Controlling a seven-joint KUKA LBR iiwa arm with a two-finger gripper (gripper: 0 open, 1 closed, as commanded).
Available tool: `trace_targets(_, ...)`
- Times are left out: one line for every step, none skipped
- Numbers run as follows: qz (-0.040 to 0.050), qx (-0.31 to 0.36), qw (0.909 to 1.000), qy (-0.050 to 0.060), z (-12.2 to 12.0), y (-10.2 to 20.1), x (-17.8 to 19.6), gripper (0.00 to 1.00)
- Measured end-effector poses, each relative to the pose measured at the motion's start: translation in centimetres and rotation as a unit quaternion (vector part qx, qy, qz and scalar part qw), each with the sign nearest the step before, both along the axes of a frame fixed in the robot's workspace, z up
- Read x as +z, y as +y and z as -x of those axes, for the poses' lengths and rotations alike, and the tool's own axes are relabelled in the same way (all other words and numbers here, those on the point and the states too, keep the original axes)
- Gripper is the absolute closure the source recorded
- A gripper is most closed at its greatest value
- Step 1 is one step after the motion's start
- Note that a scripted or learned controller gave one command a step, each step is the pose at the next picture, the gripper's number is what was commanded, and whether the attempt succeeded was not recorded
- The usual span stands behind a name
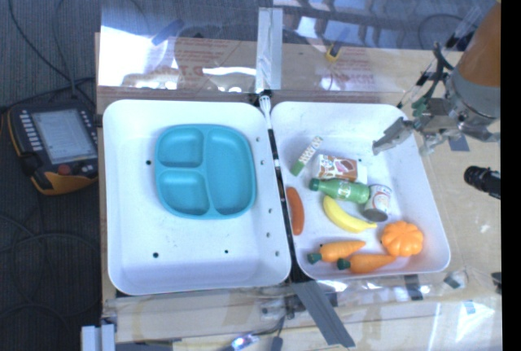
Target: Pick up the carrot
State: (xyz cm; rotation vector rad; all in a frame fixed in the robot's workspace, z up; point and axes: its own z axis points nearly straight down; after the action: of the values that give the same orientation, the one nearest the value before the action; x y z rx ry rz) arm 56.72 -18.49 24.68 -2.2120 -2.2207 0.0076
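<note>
Grey carpet surrounds the bench, and on it we count two white bins side by side. We see one blue plate with three compartments lying in the left bin. We count more in the right bin: two carrots along the near wall, one carrot pointing right and a second carrot just below it, touching or nearly so. Right of them sits one pumpkin. One banana lies above the carrots, one green bottle above that, one carton, one small can, one white packet, and one sausage by the left wall. Our gripper hangs over the upper right part of this bin, well apart from the carrots; we cannot tell how it is set. One pendant lies on the floor at left.
</note>
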Motion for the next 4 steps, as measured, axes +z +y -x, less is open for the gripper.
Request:
trace_targets(-0.0018,0.098,0.9952,0.0,8.4,-0.7,-10.9,0.0)
trace_targets(-0.0023,0.292,0.9563,-0.002,6.9,2.8,-5.2,0.0)
trace_targets(-0.0028,0.342,0.9397,-0.002,8.3,4.9,-11.8,0.0)
trace_targets(-0.0019,0.354,0.9354,-0.003,-5.3,1.4,-6.2,0.0)
